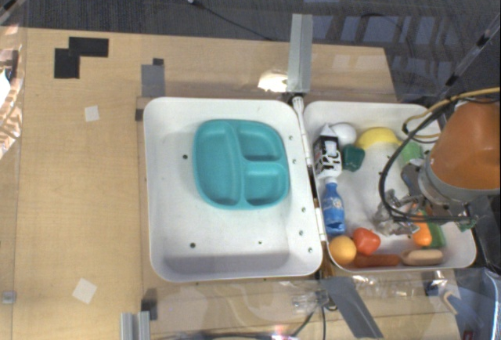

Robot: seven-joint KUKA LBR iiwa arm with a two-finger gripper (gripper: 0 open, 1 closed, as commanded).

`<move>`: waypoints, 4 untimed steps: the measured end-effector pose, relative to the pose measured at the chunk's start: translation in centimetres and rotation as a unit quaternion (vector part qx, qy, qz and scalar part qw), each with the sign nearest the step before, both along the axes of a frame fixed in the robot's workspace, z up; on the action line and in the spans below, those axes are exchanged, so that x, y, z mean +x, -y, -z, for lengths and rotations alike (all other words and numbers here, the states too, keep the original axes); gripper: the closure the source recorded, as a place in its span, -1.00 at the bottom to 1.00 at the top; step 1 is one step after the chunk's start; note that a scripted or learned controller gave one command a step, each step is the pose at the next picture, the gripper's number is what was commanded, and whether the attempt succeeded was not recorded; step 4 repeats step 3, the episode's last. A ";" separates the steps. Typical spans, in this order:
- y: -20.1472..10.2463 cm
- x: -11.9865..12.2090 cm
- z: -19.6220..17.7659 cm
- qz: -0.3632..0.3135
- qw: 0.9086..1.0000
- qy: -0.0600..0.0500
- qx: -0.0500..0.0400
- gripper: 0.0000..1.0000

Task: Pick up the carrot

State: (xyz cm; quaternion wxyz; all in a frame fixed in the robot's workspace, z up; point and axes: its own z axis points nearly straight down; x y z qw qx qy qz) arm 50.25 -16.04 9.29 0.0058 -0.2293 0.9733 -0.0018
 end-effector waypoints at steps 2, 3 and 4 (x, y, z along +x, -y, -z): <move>1.7 1.5 -19.0 -0.436 0.900 -0.003 -0.003 1.00; 2.8 -1.6 -6.9 -0.496 0.868 -0.006 0.000 1.00; 2.8 -1.6 -6.9 -0.496 0.868 -0.006 0.000 1.00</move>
